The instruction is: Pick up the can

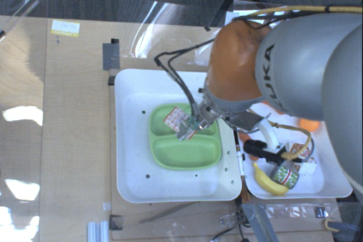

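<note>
Hand (188, 128) is down in the left bin (133, 178), over the green divided tray (184, 150), beside a small patterned packet (174, 117). Can't tell if it's spread or pinched. Can (286, 174) sits in the right bin (317, 190), touching the banana (267, 181), well apart from the hand.

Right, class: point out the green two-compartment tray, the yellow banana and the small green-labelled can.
Green two-compartment plastic tray (190, 153): camera view, floor of its nearer compartment.
Yellow banana (266, 181): camera view, middle of its curve.
Small green-labelled can (286, 175): camera view, its label side.
</note>
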Motion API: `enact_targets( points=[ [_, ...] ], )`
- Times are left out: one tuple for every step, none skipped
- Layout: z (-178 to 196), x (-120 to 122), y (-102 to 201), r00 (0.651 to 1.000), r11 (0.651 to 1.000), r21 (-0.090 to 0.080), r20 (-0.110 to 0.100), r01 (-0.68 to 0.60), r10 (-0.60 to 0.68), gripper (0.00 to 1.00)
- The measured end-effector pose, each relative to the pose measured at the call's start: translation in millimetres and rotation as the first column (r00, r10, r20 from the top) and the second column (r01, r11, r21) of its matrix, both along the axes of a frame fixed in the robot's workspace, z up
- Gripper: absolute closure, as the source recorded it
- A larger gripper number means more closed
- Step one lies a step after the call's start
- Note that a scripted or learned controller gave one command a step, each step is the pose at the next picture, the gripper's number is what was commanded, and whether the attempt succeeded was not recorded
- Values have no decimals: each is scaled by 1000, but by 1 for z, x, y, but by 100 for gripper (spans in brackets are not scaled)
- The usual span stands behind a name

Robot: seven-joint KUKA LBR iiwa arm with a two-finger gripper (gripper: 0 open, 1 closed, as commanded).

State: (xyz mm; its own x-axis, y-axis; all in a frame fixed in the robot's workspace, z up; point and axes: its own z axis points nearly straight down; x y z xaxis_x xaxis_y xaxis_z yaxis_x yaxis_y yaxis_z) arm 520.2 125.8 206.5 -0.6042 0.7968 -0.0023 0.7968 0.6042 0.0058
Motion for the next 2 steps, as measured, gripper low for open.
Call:
enact_targets(
  points=[
    [47, 80, -30, 1000, 1000, -1, 3, -23, 23, 100],
    [92, 53, -136, 925, 925, -7, 5, -380, 380, 100]
  ],
)
